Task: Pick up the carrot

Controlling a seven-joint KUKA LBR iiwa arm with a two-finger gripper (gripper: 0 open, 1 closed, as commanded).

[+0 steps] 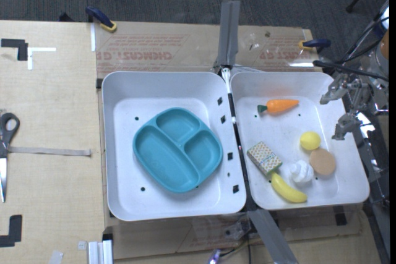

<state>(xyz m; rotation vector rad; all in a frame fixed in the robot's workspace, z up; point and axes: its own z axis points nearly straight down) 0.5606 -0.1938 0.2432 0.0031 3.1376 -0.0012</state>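
The orange carrot [282,106] with a green stub lies on its side at the back of the right bin [247,133], its tip pointing right. My gripper [337,110] hangs at the bin's right rim, about a hand's width to the right of the carrot. Its two fingers are spread open with nothing between them.
In the right bin also lie a yellow lemon [310,141], a tan round piece [322,162], a white object [301,171], a banana [288,188] and a patterned box [264,157]. The left bin [117,133] holds a teal divided plate [178,149]. Scissors [6,133] lie far left.
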